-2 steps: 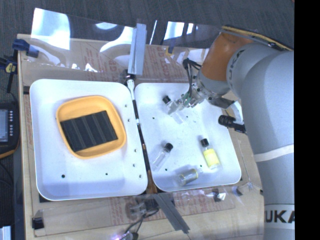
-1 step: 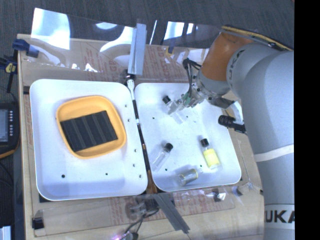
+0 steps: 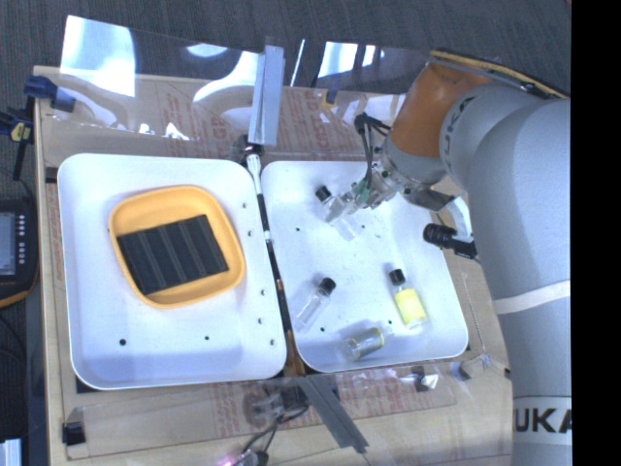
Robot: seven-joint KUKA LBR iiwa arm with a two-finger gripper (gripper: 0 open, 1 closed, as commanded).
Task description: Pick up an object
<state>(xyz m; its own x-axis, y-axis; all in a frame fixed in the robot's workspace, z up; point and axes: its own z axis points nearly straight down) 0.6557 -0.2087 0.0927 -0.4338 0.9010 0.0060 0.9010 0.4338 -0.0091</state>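
Camera view looks down at a slant on a tabletop [image 3: 146,396] carrying two shallow white bins side by side, and the right bin [image 3: 441,338] serves as the landmark for everything below. Over its upper middle part hangs the tool [image 3: 367,194], at the end of the grey arm [image 3: 505,192] with its orange band [image 3: 427,115], which comes in from the bin's right side. Whether the tool is open or closed cannot be told (its tip is small and blurred against the white floor). Just beside the tip, toward the bin's centre, lies a small clear vial with a dark cap [image 3: 330,202]; whether it is touching the tool is unclear.

Lower in the right bin, near its middle, a second clear vial with a black cap [image 3: 316,299] lies tilted. Toward the bin's lower right sits a yellow bottle with a black cap [image 3: 408,301], lying roughly along the bin's side wall. Near the bin's bottom edge, between those two, a short clear jar [image 3: 364,342] lies on its side.

Left of the right bin, touching it along a shared edge, is the left bin [image 3: 87,338], which holds a yellow-orange tray [image 3: 131,216] with a dark ribbed insert [image 3: 173,252] at its centre.
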